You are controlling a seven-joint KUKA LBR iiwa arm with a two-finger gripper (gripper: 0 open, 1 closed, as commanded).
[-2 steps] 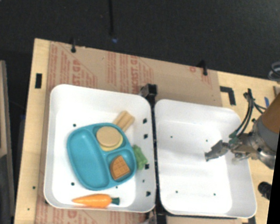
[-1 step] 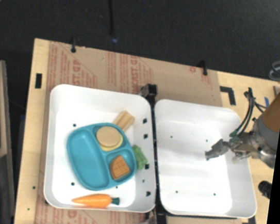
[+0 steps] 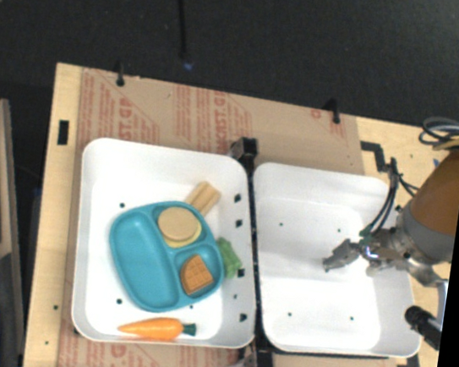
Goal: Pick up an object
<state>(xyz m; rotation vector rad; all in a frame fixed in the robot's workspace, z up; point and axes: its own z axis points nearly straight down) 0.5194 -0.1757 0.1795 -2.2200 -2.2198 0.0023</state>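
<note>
**Claw over the right bin**

The claw [image 3: 342,259], whether spread or pinched unclear, hangs over the right bin [image 3: 312,319]. At nine o'clock, the left bin [image 3: 98,202] holds a blue tray [image 3: 145,264] and carrot [image 3: 157,327]. Red counter [image 3: 188,117] print is illegible.

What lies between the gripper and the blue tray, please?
In the camera view: bare floor of the right bin, then the bins' divider, between gripper and blue tray.

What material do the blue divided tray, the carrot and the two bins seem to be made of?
Blue divided tray: probably moulded plastic, with uniform colour, rounded compartments and a soft sheen.
Carrot: likely a plastic toy, smooth and evenly orange with a green tip.
Left bin and right bin: seemingly thin formed plastic, matte white with rounded corners. The picture cannot settle this fully.
</note>
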